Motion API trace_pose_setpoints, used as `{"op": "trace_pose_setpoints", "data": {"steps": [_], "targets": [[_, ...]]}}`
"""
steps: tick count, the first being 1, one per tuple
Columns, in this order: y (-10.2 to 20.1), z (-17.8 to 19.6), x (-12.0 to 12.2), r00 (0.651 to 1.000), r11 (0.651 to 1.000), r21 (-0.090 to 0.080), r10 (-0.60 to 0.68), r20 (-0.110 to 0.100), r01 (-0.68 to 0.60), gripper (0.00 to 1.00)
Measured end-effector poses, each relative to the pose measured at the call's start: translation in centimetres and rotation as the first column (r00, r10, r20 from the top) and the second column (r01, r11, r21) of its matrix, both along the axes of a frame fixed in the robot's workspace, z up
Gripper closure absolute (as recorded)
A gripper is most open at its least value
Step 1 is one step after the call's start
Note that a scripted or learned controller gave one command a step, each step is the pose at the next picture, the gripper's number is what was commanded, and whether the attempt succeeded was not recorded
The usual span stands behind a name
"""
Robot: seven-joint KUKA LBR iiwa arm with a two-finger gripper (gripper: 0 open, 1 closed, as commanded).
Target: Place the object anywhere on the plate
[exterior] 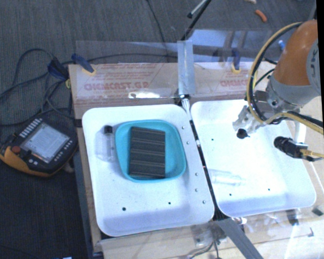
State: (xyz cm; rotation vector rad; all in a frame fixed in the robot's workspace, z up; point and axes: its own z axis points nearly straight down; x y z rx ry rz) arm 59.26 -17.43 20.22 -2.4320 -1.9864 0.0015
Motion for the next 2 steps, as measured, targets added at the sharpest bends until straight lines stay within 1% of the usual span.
{"op": "trace_pose_setpoints", "data": {"steps": [1, 2], "targets": [[7.69, -3.69, -3.95, 0.985, 0.985, 0.001, 0.175, -0.003, -0.175, 1.0], [7.04, -3.59, -4.02, 0.986, 0.986, -0.008, 0.167, -0.002, -0.167, 0.0]]}}
